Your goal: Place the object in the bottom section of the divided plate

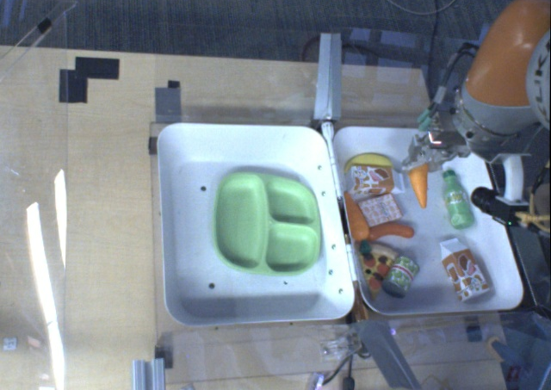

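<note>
The end effector [428, 149], whose grasp I cannot tell, sits just above the carrot [418, 184]; it looks light, stiff, slick; take it mid-body.

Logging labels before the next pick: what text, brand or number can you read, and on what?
No text is readable.
Carton beside the banana: brown-and-white print, too blurred.
Carton in the right bin: same, blurred.
Green bottle: label too small.
Can: illegible.
Divided plate: no markings.
</note>
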`<state>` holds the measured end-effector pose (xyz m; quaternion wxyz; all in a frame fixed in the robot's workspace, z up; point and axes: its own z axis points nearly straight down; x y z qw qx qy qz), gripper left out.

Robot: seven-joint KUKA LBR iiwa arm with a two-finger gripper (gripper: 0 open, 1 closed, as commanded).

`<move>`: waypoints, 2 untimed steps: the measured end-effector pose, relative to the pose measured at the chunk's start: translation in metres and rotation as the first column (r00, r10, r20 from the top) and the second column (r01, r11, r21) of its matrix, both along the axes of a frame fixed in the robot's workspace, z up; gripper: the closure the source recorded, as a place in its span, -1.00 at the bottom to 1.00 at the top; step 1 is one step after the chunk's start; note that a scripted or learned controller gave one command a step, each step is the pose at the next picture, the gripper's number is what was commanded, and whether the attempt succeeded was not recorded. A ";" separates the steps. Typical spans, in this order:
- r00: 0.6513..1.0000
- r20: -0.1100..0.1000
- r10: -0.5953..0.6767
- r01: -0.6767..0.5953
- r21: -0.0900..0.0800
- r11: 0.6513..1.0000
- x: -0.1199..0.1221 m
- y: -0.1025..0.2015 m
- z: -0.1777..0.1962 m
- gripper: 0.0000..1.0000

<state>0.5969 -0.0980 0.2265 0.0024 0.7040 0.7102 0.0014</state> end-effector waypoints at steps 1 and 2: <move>0.989 0.000 0.146 -0.146 0.001 0.989 0.040 0.094 -0.020 1.00; 0.992 0.000 0.129 -0.129 0.003 0.992 0.013 0.174 0.015 1.00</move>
